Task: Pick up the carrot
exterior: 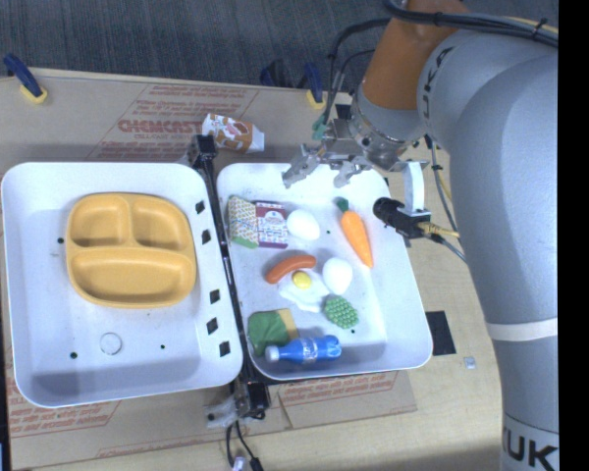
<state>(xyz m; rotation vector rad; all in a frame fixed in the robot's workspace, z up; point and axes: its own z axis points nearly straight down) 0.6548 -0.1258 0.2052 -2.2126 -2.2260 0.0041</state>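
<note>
Orange tapered carrot (pixel 356 236) lying in white bin (pixel 404 292), metal gripper (pixel 323 168) spread above

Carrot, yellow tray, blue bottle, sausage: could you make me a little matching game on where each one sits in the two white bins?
Things:
1. carrot
2. yellow tray
3. blue bottle
4. sausage

Places:
A. alone in the left bin
B. near the front edge of the right bin
C. right side of the right bin, closest to the gripper
D. middle of the right bin, just above the fried egg

Pairs: 1-C, 2-A, 3-B, 4-D
</note>
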